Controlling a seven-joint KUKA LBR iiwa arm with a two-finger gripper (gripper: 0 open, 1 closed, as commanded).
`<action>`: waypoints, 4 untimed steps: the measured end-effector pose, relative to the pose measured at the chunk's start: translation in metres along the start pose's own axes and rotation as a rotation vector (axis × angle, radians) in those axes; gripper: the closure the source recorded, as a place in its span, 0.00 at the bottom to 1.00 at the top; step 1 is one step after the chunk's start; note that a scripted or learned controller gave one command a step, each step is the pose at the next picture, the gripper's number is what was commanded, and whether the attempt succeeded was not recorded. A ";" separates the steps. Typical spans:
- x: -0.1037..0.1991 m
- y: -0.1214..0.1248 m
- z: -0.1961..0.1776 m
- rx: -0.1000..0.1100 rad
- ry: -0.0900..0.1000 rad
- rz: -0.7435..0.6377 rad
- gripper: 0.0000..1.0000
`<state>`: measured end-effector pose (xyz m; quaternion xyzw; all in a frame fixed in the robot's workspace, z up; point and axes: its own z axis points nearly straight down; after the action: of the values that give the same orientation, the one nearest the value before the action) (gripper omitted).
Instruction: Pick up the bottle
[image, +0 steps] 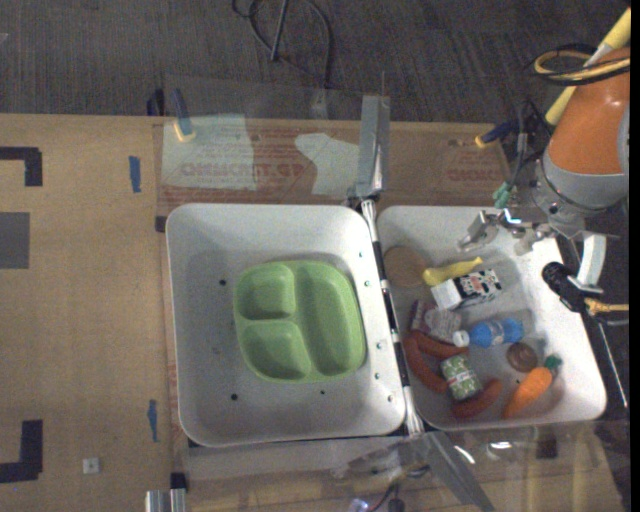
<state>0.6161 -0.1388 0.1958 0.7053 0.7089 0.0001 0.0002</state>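
Note:
The bottle (492, 333) is small and blue with a white cap pointing left. It lies on its side in the middle of the right bin (590, 395), among other items. The gripper (503, 226) hangs above the back part of that bin, up and slightly right of the bottle, well apart from it. It hangs from the grey arm with the orange band (592, 140) at the upper right. Nothing shows between its fingers.
Around the bottle lie a yellow banana (452, 270), a black-and-white carton (467, 288), red sausages (428, 360), a green can (460, 378), a carrot (530, 390), a brown disc (404, 265) and a brown round piece (521, 356). The left bin (200, 250) holds a green divided plate (298, 320).

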 end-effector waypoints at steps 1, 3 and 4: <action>-0.062 -0.079 0.110 -0.003 0.003 0.093 0.00; -0.065 -0.079 0.099 -0.007 0.001 0.099 0.00; -0.069 -0.105 0.107 -0.009 0.016 0.087 0.00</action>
<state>0.5113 -0.2084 0.0888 0.7353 0.6777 0.0088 -0.0024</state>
